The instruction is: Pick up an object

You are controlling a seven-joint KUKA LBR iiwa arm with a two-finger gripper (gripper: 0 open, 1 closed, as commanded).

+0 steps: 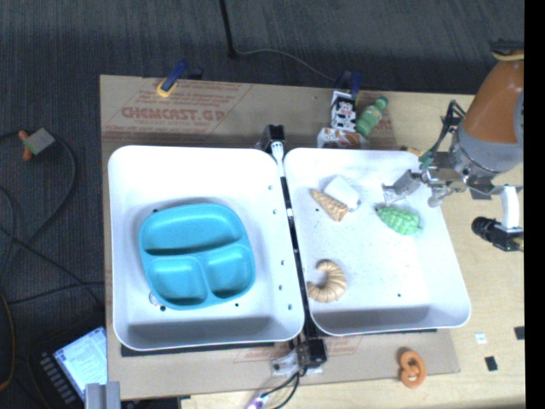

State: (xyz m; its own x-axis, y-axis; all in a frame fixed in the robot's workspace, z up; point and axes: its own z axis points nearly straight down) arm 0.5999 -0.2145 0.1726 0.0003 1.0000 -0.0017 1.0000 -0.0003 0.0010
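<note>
Pick not done yet, as far as visible. Landmark is the right bin. Nearest the camera, outside the right bin's front edge on the counter, sits a small orange ring. Inside the right bin near its front-left corner lies a tan croissant-like toy, untouched. Further back, toward the bin's rear right, a green leafy toy rests on the bin floor; looks like the likely target, just a guess. The gripper hangs just above and behind it, arm coming in over the bin's right rear corner. Jaws look parted with nothing between them; no contact with the green toy that I can confirm, so no grasp. Left of that, a white block lies on a tan cone-shaped piece, near the bin's rear left. Left of the right bin, the other bin holds a blue divided tray. Behind the right bin's back rim stands a small bottle. Remaining: descend, close on an object, lift it clear.
</note>
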